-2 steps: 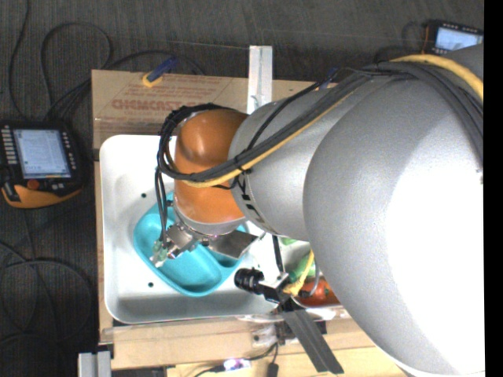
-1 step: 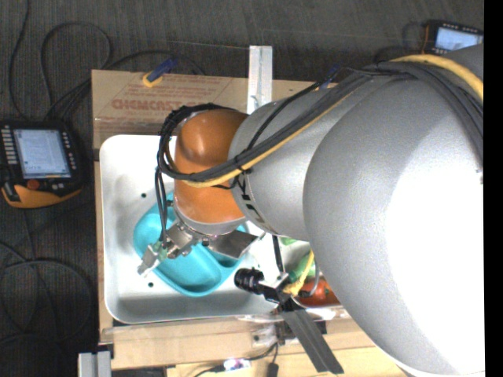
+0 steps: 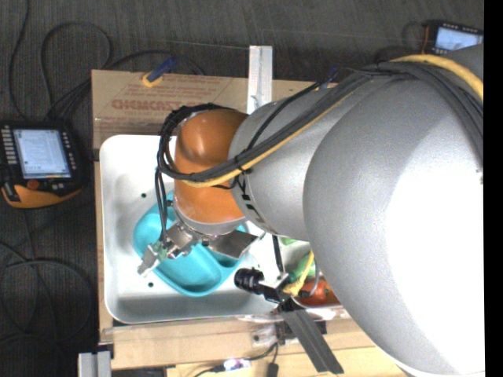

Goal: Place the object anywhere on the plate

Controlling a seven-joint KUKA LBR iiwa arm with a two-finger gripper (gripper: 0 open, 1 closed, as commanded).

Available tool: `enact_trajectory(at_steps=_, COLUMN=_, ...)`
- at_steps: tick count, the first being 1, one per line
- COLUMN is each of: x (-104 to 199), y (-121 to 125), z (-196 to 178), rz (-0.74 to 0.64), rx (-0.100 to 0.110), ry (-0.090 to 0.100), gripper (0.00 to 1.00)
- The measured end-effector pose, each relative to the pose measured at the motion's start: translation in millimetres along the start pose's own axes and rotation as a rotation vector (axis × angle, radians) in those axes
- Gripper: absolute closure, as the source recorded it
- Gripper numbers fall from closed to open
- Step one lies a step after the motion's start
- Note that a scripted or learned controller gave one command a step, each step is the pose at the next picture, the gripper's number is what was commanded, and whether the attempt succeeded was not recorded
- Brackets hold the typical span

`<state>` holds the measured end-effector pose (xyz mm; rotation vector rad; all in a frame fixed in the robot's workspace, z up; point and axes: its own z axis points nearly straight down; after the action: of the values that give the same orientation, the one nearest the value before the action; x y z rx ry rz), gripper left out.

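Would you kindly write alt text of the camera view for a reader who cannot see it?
A large grey arm with an orange band reaches from the right over a white bin, its claw low over a turquoise plate. Colourful objects lie in the neighbouring bin.

Arm: smooth grey housing, with an orange band above the gripper; black and yellow cables run alongside.

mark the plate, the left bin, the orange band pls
plate [image 3: 192, 277]: camera view, bare turquoise lower part.
left bin [image 3: 126, 179]: camera view, white floor near upper left corner.
orange band [image 3: 206, 144]: camera view, its upper face.
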<state>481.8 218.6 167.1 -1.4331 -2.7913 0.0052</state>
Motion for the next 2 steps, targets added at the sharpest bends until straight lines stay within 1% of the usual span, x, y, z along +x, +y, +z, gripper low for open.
enact_trajectory(at_steps=1, x=-21.0, y=21.6, z=-51.9, rz=-0.287, rx=-0.001, ry=-0.006, gripper=0.0)
enact_trajectory(at_steps=2, x=-20.6, y=21.8, z=-60.3, rz=-0.287, rx=0.001, ry=-0.006, gripper=1.0)
